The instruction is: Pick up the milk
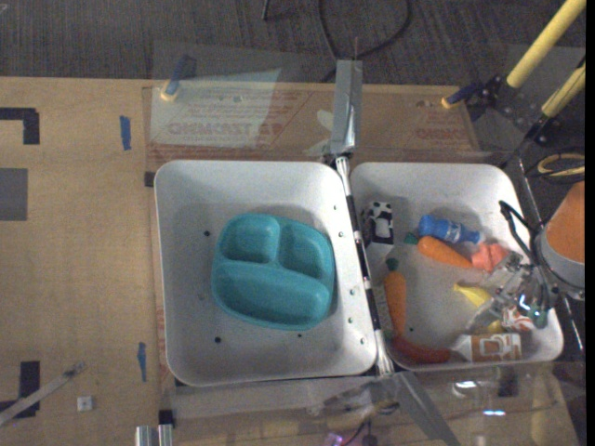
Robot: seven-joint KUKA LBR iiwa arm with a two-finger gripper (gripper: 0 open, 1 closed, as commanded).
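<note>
Over the right bin's far right side: gripper (pixel 517 295) low among the toys, milk not yet lifted.
Finger state cannot be told; metal parts blur against clutter. Just beside it lie a yellow piece (pixel 471 294) and a small carton (pixel 495 346). Outward: two carrots (pixel 397 301), blue bottle (pixel 446 229). Milk (pixel 377 222), cow-patterned, stands at the right bin (pixel 437 177)'s upper left, well apart. Approach and grasp remain.

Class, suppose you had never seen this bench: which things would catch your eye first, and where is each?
The teal divided plate stands out at once, lying alone in the left bin. Next comes the bright clutter of toy food in the right bin: two carrots, a blue bottle and a black-and-white milk carton at its upper left corner. The gripper reaches in from the right.
</note>
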